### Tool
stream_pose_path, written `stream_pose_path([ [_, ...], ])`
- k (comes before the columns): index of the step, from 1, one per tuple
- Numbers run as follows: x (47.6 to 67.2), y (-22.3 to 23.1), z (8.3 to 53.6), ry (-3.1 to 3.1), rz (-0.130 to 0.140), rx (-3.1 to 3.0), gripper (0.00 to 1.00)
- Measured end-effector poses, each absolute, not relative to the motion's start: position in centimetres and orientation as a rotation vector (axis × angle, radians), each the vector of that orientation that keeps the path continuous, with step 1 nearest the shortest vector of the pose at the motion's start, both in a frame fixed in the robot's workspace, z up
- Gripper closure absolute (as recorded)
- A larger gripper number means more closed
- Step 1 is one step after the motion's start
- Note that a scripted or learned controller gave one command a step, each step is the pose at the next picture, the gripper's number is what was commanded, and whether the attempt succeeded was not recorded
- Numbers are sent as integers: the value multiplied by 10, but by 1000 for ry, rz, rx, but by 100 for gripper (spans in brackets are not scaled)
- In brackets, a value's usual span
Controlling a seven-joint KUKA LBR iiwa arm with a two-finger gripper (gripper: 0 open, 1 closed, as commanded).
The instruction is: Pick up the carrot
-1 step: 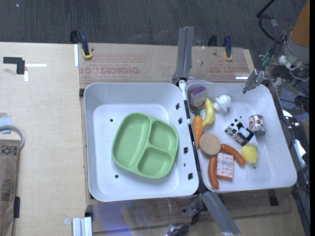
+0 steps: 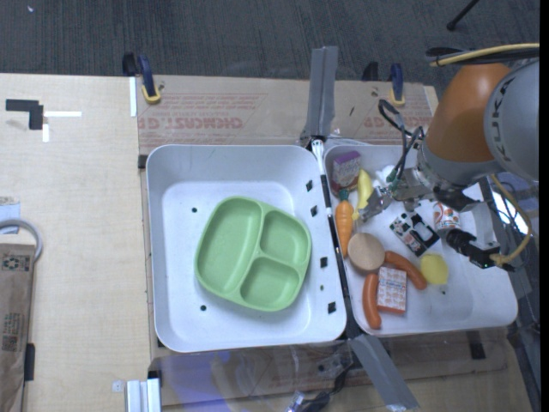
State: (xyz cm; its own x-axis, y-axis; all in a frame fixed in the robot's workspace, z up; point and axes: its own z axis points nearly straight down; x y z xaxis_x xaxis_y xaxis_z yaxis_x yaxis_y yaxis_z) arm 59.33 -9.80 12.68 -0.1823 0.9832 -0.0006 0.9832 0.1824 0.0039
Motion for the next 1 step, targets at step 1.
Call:
stream_pose_path([
  [1, 554, -101, 111, 2495, 35, 1824, 0],
])
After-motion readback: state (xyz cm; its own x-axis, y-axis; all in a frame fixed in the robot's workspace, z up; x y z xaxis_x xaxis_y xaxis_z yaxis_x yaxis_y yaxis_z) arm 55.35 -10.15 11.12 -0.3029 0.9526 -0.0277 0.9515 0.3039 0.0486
